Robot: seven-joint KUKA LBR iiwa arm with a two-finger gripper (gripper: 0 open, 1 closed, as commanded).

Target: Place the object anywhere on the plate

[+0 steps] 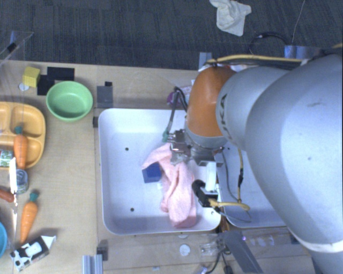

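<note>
at the near edge of the worktop, around 8 o'clock, a black-and-white patterned carton lies beside a toy carrot. toward the centre sits the left white bin, and in it a pink cloth lies crumpled, trailing toward the bin's near right corner at 5 o'clock. a small blue block rests on the bin floor, touching the cloth's 9 o'clock edge. the end effector hangs directly over the cloth's upper end, its body pressed against or just above the fabric; whether it is wide, narrow or holding anything cannot be told, as the wrist hides it. the grey arm fills the 3 o'clock side, covering most of the right bin, with the orange band just beyond the wrist. at 9 o'clock, well apart from the bin, the yellow divided plate carries a second carrot. farther off, at 10 o'clock, stand a green bowl, a yellow block and a black block. at 1 o'clock a white rag lies on the dark floor.
</note>
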